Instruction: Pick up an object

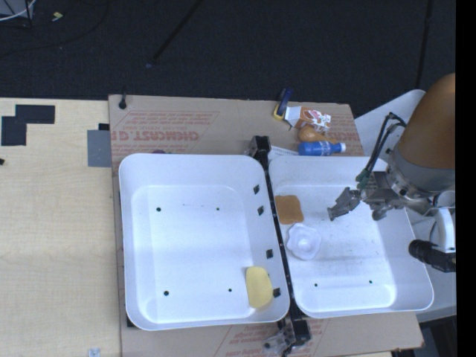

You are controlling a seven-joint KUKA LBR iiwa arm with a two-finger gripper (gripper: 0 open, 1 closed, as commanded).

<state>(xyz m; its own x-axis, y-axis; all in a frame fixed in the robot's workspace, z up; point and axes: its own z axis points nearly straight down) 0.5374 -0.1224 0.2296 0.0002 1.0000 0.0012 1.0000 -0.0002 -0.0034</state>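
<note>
From the overhead camera I see the two white bins side by side on a cardboard sheet laid over the tabletop. The arm comes in from the right, its orange band above the grey wrist, and the gripper hangs over the right bin, above its upper middle area. I read the fingers as spread apart, one dark tip pointing left toward the bin's centre and the other nearer the wrist, with nothing between them.

In the right bin, a flat brown square piece lies close to the divider between the bins, to the left of the gripper and apart from it. Just below that sits a small clear crumpled item, hard for me to make out against the white floor.

In the left bin, a pale yellow oblong object rests in the lower right corner, near the wall.

Behind the right bin, on the cardboard, I see a blue bottle lying on its side, a small orange and white item beside it, and a blue and yellow tool near the board's far edge.
</note>
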